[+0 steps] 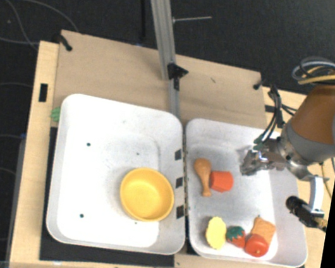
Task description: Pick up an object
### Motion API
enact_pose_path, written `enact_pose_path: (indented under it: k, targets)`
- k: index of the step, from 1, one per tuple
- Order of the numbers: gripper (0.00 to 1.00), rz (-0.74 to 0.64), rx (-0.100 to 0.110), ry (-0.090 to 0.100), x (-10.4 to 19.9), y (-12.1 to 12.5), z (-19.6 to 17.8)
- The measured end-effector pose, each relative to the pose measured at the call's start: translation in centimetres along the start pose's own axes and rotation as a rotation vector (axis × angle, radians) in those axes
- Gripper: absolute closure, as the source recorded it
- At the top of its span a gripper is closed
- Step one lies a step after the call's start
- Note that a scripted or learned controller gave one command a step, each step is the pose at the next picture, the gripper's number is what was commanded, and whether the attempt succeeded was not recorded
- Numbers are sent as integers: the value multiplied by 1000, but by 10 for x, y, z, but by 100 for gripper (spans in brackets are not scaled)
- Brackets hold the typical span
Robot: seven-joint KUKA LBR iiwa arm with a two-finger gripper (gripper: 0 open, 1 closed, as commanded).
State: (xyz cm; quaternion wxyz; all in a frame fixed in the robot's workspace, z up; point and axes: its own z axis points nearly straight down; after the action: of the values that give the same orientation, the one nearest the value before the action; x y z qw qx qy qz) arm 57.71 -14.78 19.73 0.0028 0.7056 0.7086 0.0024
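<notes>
**Gripper poised over the right bin, nothing lifted yet**

Over the far part of the right bin (287, 183), we see the gripper (252, 162) hanging at the end of the grey-and-orange arm (313, 124), and we cannot tell how it is set. Nothing is visibly in it, so we judge the pick not yet made: the descent, the grasp and the lift are all left to do.

The nearest candidate is the toy drumstick (202, 175), lying flat just left of the gripper and touching the orange-red block (221, 181). Its long axis runs from far-left to near-right, meaty end far, narrow bone end pointing nearer.

At the bin's near edge sit a yellow toy (216, 232), a tomato (255, 245) and an orange piece (263, 228), clustered together. The yellow bowl (146, 194) rests in the left bin (103, 132).
</notes>
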Motion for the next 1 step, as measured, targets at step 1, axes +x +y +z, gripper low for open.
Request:
enact_pose_path:
  k: [1]
  targets:
    - [100,0,1,0,-1,2,-36]
